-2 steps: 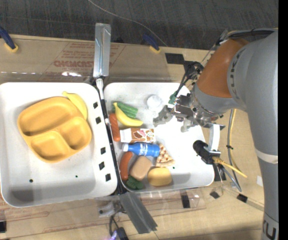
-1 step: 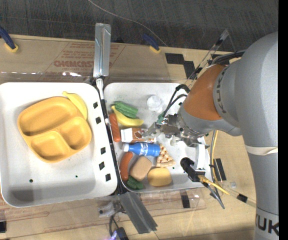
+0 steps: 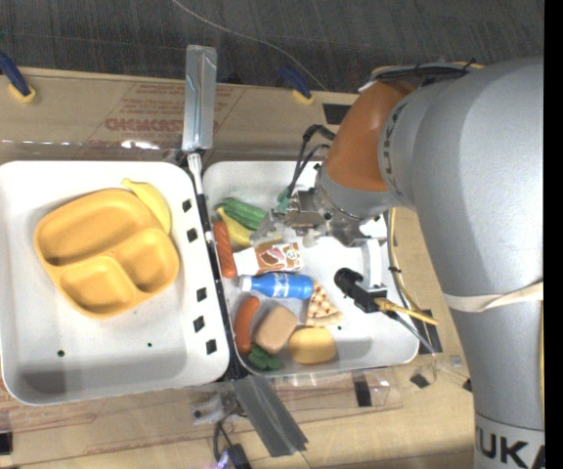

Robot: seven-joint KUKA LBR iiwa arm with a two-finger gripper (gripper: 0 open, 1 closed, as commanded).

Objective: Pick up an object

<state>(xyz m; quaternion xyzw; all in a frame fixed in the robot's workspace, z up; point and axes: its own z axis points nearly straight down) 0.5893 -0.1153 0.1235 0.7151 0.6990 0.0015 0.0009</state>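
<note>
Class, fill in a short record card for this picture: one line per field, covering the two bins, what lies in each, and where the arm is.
left bin: yellow divided tray, with a banana at its upper edge
right bin: toy food heaped along its left side, including a blue bottle, a pizza slice and a carrot
arm: over the right bin
gripper: above the heap's upper end, near a green vegetable
</note>
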